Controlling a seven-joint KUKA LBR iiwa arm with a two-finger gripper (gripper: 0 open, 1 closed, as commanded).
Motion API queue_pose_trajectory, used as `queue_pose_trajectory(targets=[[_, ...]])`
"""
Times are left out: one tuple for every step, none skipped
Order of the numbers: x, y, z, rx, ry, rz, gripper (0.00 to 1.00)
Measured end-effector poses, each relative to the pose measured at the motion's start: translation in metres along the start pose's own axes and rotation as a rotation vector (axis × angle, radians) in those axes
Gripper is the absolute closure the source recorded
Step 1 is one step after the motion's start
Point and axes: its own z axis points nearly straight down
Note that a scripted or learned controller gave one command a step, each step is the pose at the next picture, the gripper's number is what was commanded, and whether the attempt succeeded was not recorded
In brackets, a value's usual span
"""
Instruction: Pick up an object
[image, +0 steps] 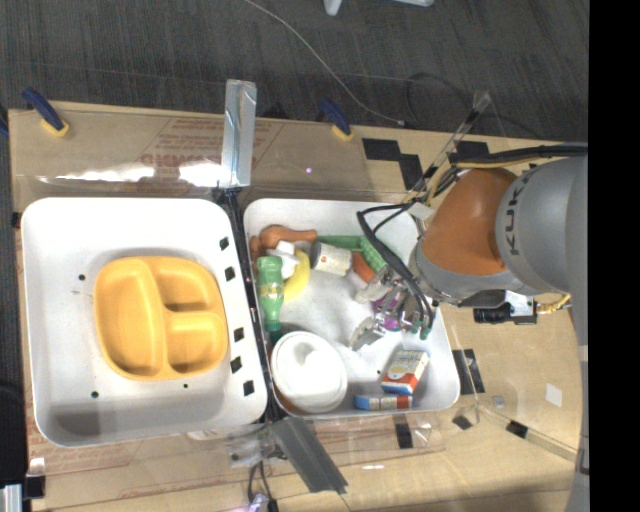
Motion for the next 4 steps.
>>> queue_pose_trajectory(targets=[[0.041,-0.019,0.0,-0.001,0.0,0.213,0.0],[0.073,-0.003,0.0,0.02,-0.015,0.185,0.0],[-0.088,0.041,-0.001,0.001,-0.002,-0.122,0.0],[-0.031,0.014,-0.02,0.001,0.001,0.021,0.0]])
